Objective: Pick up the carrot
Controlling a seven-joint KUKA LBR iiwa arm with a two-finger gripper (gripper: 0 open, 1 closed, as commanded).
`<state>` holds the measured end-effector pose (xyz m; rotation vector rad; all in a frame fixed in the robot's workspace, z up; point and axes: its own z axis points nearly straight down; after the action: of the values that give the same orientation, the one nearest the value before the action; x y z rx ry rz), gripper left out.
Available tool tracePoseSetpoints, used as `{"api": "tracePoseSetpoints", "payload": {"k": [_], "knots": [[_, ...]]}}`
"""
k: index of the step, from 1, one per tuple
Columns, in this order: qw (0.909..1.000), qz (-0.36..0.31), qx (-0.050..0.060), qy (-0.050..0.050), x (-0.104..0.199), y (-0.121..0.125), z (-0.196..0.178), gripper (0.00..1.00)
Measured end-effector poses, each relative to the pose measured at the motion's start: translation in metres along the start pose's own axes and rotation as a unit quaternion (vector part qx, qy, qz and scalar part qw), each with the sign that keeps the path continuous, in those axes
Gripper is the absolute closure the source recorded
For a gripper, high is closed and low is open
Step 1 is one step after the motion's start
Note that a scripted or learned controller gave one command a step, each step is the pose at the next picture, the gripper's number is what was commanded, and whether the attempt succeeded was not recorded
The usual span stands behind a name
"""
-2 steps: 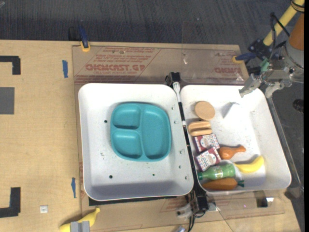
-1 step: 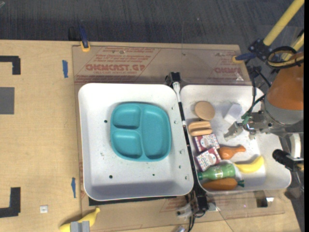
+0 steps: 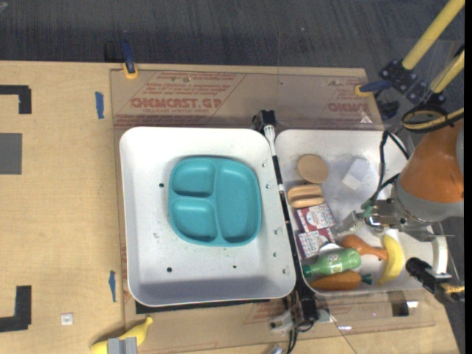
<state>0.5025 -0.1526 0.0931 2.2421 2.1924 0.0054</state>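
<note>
The arm's wrist covers the gripper (image 3: 366, 218); whether it is released or clenched cannot be told. 2 white bins: left bin (image 3: 140, 198) holds 1 teal divided plate (image 3: 216, 200). Right bin (image 3: 335, 150): carrot (image 3: 341, 280) at the near edge, under 1 green bottle (image 3: 332, 262), beside 1 banana (image 3: 393, 259). A second orange piece (image 3: 363, 245) is partly hidden.

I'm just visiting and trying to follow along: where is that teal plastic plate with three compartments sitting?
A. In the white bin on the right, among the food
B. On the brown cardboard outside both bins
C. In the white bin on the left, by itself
C: the teal divided plastic plate lies in the left white bin, while the food items crowd the right white bin.
</note>
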Motion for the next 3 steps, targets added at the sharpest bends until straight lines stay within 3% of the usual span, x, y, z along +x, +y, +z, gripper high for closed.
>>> {"api": "tracePoseSetpoints", "payload": {"k": [1, 2, 3], "knots": [[0.9695, 0.245, -0.005, -0.001, 0.025, -0.019, 0.003, 0.0], [0.9872, 0.16, -0.002, 0.002, -0.009, -0.019, 0.003, 0.0], [0.9999, -0.014, -0.002, -0.005, 0.02, -0.021, 0.004, 0.0]]}}
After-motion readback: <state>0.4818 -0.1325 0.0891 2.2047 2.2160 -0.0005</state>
